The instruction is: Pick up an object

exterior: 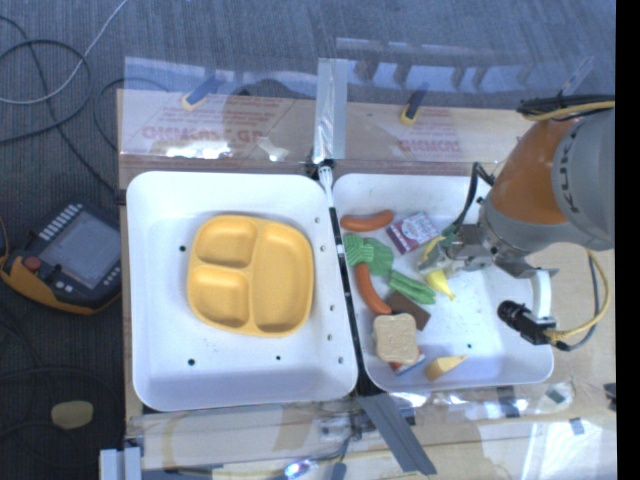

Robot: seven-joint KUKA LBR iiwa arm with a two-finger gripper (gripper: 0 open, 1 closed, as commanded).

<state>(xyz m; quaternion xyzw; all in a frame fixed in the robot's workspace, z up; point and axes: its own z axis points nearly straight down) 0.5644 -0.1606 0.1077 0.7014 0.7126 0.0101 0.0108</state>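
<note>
Bright, even light falls from above, and shadows stay short and soft. The white bins are nearly blown out, their walls losing detail. Glare streaks the clear plastic sheeting behind them. The picture is slightly soft and grainy throughout, its dark carpet muted.

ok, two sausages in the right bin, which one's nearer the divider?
The lower sausage, lying steeply below the green item, close to the divider. The upper sausage lies near-horizontal, farther right.

No legible text — red lettering on the clear plastic sheet behind the bins shows reversed and blurred; the small maroon packet carries unreadable print
</note>
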